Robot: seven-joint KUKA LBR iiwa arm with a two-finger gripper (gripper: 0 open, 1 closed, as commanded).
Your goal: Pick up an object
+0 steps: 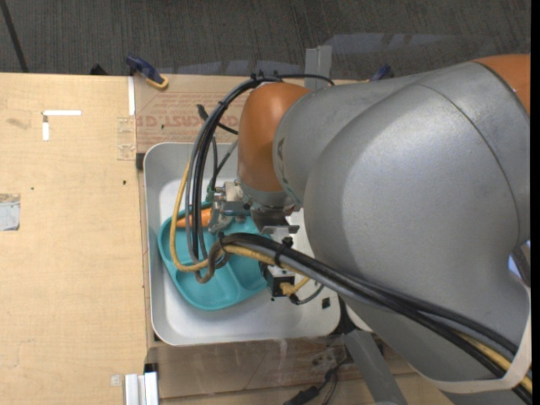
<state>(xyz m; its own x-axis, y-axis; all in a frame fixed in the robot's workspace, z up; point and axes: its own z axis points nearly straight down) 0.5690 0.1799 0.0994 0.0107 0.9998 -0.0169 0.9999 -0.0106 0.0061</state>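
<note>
A: Arm (pixel 405 201) fills the right of the view, grey, with its orange band (pixel 266 133) above the wrist; it reaches down into the white bin (pixel 160 310); black and yellow cables (pixel 198 184) loop beside the wrist.

B: Fingers open or closed?

A: I cannot tell; the gripper (pixel 240 218) points down into the bin and the wrist hides its tips; whether it has hold of anything is hidden too.

B: Where are the objects?

A: Teal dish (pixel 211 281) lies in the bin's left half, towards the near side, tilted; an orange piece (pixel 196 218) sits just at its far edge, beside the gripper; the wooden counter (pixel 67 251) lies left of the bin.
</note>
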